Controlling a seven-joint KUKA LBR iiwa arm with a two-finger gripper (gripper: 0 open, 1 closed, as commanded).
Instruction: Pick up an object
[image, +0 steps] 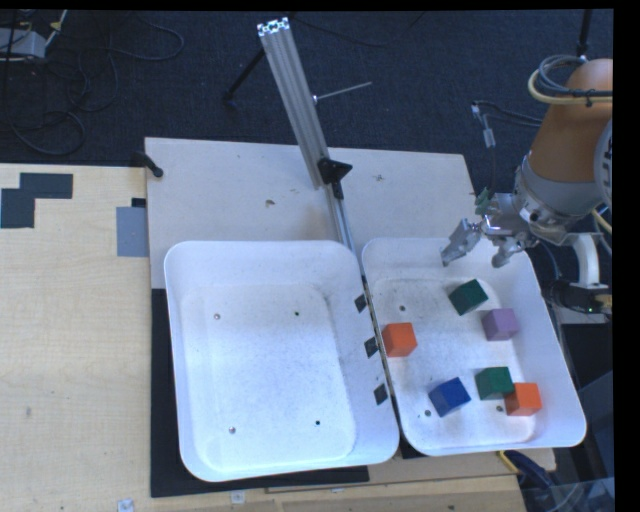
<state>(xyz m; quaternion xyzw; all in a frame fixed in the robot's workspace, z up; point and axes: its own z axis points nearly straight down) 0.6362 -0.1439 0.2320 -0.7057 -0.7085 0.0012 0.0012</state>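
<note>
The right bin (560, 420) holds several small blocks: a dark green one (468, 296), a purple one (500, 323), an orange one (399, 339) near the left wall, a blue one (449, 396), a second green one (493, 382) and an orange one (523, 399) touching it. My gripper (480, 245) hangs open above the bin's far edge, up and slightly right of the dark green block, with nothing between its fingers. The grey arm with its orange band (572, 140) comes in from the upper right.
The left bin (185, 330) sits beside the right one, with black clips (370, 346) along the shared wall. A slanted aluminium rail (300, 105) rises behind the bins. Cables lie at the right edge near the arm base.
</note>
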